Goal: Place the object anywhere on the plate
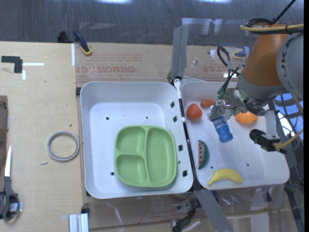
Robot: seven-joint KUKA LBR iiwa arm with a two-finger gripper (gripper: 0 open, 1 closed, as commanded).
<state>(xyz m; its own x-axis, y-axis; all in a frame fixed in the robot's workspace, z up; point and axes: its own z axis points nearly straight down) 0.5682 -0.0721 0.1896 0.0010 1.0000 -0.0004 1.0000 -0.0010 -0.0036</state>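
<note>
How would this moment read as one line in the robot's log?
gripper: over right bin, at blue plastic bottle | green three-compartment plate: left bin, nothing on it

A roll of tape (63,146) is seen lying flat on the desk (38,105), left of the bins. Scissors (8,197) are found at the desk's left edge, and a blue-and-yellow clamp (82,43) is placed near its far edge.
</note>
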